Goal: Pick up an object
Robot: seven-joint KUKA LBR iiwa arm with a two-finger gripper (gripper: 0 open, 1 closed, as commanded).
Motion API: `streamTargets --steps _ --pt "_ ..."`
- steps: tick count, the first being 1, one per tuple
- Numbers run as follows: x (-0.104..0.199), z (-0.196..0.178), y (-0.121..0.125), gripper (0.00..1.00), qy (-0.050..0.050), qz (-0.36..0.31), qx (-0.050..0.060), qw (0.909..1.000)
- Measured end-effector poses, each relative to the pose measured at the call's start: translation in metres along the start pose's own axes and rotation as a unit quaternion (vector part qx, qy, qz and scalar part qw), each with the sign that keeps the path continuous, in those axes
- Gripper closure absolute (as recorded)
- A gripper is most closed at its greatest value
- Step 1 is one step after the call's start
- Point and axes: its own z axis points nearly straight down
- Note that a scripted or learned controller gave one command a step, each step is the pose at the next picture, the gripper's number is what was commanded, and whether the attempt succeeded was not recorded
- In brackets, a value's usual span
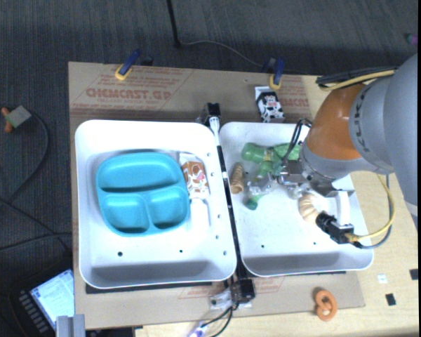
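Dark grey carpet surrounds a brown cardboard sheet (161,100) clamped to the bench, and on it sit two white bins side by side. Red print on the sheet reads "CHEMCAST GP"; it is the only writing clear enough to read. The left bin (81,209) holds a blue divided plate (140,192) and, touching its right edge, a small packet (194,177) with orange and white print too fine to make out.

All the likely picks are in the right bin (302,262), bunched in its upper half. The gripper (270,181) is low among them, the arm coming in from the right, and I cannot tell whether it is wide, narrow or closed on anything. A green toy (256,153) lies just beyond it toward the bin's far wall, long axis running left to right. A ridged tan piece (236,177) stands against the wall shared by the bins, just left of the gripper, long axis running front to back. A small green piece (251,202) sits just below and left, and a tan shell (309,203) on the arm's side, close under the wrist.

The small green piece and the green toy look like the nearest targets, a short shift left
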Motion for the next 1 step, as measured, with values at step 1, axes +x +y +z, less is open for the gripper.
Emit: streamTargets --steps 1 --pt "-0.0004 -0.0080 -0.0015 1.00 0.000 0.000 0.003 1.0000"
